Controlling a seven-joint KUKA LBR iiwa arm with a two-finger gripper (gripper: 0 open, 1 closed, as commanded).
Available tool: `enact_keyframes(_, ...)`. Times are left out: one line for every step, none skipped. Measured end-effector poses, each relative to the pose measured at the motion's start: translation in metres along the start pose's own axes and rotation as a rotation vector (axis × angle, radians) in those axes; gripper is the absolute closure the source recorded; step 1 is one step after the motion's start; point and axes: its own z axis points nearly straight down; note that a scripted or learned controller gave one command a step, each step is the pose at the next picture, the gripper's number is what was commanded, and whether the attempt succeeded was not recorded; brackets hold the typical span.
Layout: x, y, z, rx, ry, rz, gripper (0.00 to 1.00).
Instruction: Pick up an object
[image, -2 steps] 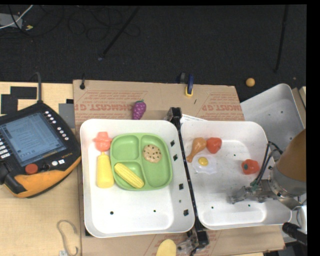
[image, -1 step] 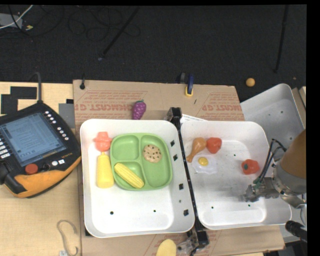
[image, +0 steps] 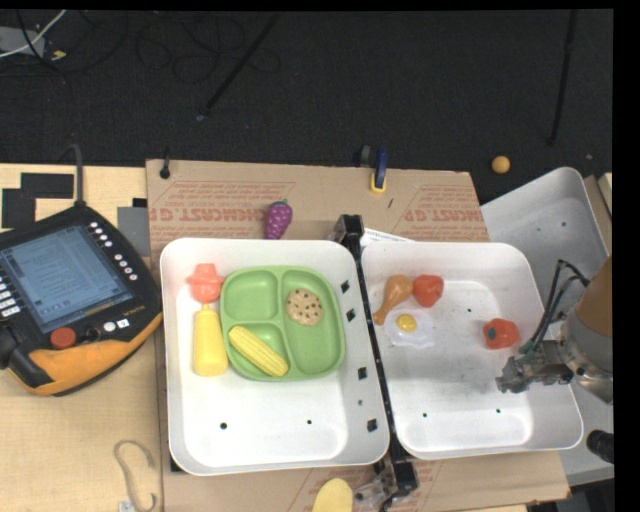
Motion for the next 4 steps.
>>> enact_keyframes(-0.002, 0.006, -0.062, -0.003, -0.002, 0.0, 1.0)
enact_keyframes(-0.003, 0.006, -0.073, 0.002, 0.0, 0.0, 1.0)
enact_keyframes(0.036, 0.042, -0.061, 0.003, 0.002, -0.004, 1.0)
enact_keyframes(0.076, 0.077, -0.076, 0.001, 0.002, -0.004, 1.0)
